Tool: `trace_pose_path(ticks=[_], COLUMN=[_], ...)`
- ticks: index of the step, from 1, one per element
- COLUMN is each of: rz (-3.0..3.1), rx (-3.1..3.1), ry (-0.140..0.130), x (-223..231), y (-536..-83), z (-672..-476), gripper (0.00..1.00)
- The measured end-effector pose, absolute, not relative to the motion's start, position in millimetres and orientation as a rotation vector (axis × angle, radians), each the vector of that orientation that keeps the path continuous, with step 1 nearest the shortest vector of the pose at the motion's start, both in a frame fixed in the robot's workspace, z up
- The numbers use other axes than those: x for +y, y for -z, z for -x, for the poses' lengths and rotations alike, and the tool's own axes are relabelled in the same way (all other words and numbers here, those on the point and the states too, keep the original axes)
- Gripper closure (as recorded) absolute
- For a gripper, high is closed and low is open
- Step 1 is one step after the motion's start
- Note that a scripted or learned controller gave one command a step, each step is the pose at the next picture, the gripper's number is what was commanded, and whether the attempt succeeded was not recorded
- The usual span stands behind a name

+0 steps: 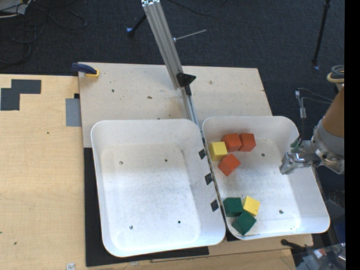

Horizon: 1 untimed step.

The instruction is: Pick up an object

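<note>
Green cubes [238,214] and a yellow cube [252,205] clustered at the right bin's [315,207] near-left edge, touching. Second cluster by its far-left edge: yellow cube [219,149], three orange cubes [234,148]. Left bin [107,145] holds nothing. Gripper [291,163] over right bin's right rim, well apart from all cubes, nothing gripped; whether fingers are spread, cannot tell. Likely staged for a descent.

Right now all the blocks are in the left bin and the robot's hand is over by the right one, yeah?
Not quite. The camera view shows the blocks in the right bin, not the left bin. The gripper is indeed at the right bin's edge.
</note>
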State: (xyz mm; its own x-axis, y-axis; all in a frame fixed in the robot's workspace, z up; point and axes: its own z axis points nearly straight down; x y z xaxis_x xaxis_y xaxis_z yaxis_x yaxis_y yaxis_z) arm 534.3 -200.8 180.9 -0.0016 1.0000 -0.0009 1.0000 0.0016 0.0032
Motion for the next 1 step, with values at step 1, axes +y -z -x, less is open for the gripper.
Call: trace_pose_path(ticks=[1], rz=[-2.217], rx=[2.221], ry=[-0.002], x=[-206.8], y=[-230.2], z=[-543.2], gripper=[1.0])
